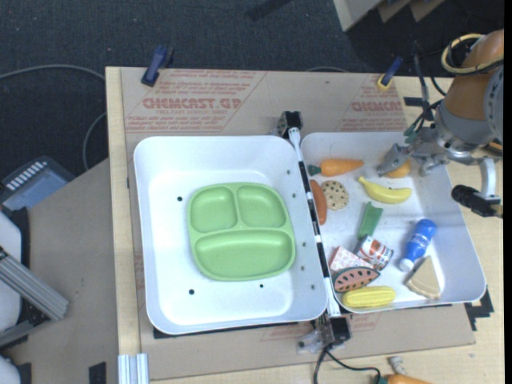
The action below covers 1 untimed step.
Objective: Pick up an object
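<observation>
Two shallow white bins sit side by side on a cardboard-covered bench, seen from above at a slant. The left bin (160, 214) holds a single green divided plate (242, 230), lying flat near its middle, with three compartments. The right bin (460, 214) holds a scatter of toy food and small items: a carrot (341, 166) near the far wall, a yellow banana (386, 190) just beside it, a cookie (334, 194), a reddish piece (319, 201) against the dividing wall, a green stick (369, 219), a blue bottle (419, 242) lying tilted, a small red-and-white can (378, 253), a watermelon slice (356, 278), a corn cob (369, 297) at the near wall, and a sandwich wedge (425, 278) in the near right corner. The grey arm with its orange band reaches in from the right, and its gripper (398, 163) is low over the far part of the right bin, between carrot and banana. A small orange thing sits at its fingertips, though whether the fingers grip it cannot be told.
</observation>
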Tool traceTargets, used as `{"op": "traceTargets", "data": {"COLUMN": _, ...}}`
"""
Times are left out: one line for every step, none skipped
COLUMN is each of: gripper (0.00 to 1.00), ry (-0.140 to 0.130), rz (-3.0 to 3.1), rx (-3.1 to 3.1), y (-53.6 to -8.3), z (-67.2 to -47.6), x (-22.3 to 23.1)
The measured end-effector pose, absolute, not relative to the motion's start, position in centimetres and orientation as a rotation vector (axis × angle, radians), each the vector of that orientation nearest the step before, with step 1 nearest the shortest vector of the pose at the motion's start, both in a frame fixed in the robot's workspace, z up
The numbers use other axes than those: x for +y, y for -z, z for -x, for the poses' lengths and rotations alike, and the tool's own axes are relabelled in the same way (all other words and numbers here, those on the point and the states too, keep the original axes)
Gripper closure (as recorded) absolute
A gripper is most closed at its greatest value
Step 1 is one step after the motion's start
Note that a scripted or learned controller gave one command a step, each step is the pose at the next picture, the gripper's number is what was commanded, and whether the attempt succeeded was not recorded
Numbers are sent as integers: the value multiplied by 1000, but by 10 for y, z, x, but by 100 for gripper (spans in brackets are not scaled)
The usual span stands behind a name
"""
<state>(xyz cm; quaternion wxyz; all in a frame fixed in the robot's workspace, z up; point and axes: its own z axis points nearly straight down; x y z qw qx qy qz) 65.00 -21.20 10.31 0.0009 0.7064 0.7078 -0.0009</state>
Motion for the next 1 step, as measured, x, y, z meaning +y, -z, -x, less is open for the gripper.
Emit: {"op": "traceTargets", "data": {"gripper": 0, "ry": -1, "rz": -2218, "rx": 2221, "y": -85, "z": -667, "x": -198}}
